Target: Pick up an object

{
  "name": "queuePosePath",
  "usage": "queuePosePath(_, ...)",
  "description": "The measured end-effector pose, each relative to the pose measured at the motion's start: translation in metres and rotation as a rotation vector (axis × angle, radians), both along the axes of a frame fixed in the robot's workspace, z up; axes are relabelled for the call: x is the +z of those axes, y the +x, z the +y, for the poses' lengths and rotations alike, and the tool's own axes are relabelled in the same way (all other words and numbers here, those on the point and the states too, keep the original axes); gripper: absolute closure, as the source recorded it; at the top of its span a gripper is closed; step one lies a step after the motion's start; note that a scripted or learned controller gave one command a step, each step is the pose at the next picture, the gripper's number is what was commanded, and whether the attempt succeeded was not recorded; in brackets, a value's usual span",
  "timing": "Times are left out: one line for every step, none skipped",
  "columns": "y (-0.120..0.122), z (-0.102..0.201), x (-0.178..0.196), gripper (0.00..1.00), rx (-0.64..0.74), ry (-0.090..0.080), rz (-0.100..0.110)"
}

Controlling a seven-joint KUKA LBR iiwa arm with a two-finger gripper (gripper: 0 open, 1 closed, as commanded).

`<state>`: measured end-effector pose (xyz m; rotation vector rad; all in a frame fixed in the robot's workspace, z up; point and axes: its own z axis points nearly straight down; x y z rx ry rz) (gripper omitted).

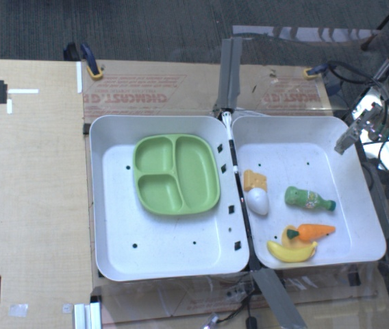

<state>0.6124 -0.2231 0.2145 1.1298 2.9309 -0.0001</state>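
In the camera view, the gripper (348, 140) hangs over the right bin (359, 204) at about two o'clock, near the bin's far right rim; whether it is released or clenched I cannot tell, and nothing shows between its tips. The things it could take lie clustered toward the bin's lower left, well apart from it: a green bottle (307, 199) on its side near the centre, an orange carrot (314, 232) at five o'clock with a yellow banana (292, 252) just below and touching it, and at nine o'clock, by the divider, a white egg (257, 201) touching a tan block (254, 180) just above it. The left bin (112, 218) bears a green divided plate (177, 174) at its centre. The risks, as I judge them, come from crowding and shape: a descent on the carrot or banana could catch both or nudge one aside; the egg is round and smooth and may squirt out, and sits close to the divider wall, where a finger could strike the rim. The bottle, lying apart from its neighbours, may roll if pinched off-centre.
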Motion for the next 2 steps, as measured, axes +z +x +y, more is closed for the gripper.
queuePosePath(0.0287, -0.0004, -0.0082, 1.0, 0.058, -0.001, -0.003)
queuePosePath(0.0297, -0.002, 0.0006, 1.0, 0.054, -0.002, -0.007)
